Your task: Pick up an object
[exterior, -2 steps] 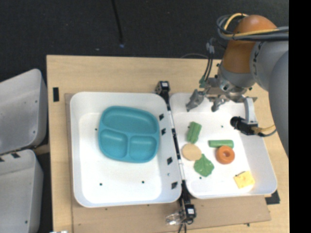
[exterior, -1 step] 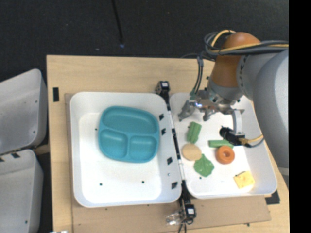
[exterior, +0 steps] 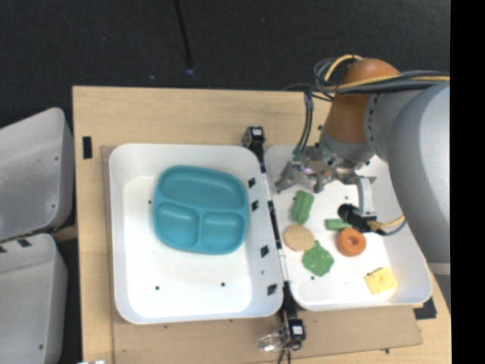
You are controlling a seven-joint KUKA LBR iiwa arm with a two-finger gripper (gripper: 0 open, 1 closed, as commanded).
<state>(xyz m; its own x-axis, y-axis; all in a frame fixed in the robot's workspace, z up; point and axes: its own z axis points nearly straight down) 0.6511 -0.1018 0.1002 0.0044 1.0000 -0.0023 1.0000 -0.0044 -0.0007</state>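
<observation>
My gripper [exterior: 309, 174] hovers near the right bin's [exterior: 345, 290] far-left corner, the green block [exterior: 303, 205] just nearer the bin's front edge; I cannot tell how open the gripper is.

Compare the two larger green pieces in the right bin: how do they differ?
The green bar is long and straight-sided; the green lump is rounded and irregular. The bar lies just below the gripper; the lump lies nearer the bin's front edge, beside the tan disc. Both are green and lie in the right bin.
</observation>
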